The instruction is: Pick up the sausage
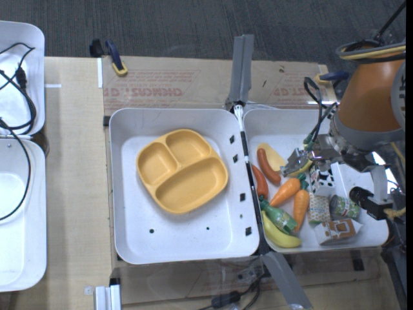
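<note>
right bin (pixel 381 237) crowded; pincer (pixel 298 165) partly hides toys near sausage (pixel 268 165)

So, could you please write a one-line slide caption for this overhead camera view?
End effector hovers over the toy-filled right white bin, beside the red-brown toy sausage; yellow divided plate sits in the left white bin.

Upside-down red print on the cardboard sheet (pixel 193 86) behind the bins seems to read "CHEMCO2"

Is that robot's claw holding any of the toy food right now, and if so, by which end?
Nothing shows between the fingers of the gripper. It hovers in the right bin just right of the sausage, which lies on the bin floor.
</note>
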{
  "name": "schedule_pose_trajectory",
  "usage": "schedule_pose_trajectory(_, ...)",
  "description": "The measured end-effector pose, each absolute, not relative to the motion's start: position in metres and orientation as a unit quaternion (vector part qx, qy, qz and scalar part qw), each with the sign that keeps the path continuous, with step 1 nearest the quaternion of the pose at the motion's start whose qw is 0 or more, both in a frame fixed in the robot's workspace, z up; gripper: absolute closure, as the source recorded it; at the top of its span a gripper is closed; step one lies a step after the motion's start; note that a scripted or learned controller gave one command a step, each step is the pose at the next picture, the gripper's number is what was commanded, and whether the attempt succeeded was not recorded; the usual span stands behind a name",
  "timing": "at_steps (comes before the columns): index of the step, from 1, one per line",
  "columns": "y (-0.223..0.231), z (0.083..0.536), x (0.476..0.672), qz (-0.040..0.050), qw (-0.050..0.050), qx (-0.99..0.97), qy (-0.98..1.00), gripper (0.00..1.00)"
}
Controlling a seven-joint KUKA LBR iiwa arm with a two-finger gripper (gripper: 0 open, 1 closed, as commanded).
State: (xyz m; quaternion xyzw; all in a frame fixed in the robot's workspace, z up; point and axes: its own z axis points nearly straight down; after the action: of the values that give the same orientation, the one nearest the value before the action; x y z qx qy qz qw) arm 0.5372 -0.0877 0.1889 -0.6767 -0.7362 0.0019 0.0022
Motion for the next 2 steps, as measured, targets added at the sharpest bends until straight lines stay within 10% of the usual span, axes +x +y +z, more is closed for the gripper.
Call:
schedule_pose_trajectory(1, -0.101, 0.227, 0.529, 0.0013, 0.000, -0.752, -0.659, 0.00)
schedule_pose_trajectory(2, 0.001, 0.189, 0.554, 0.0020, 0.002, -0.601, -0.799, 0.00)
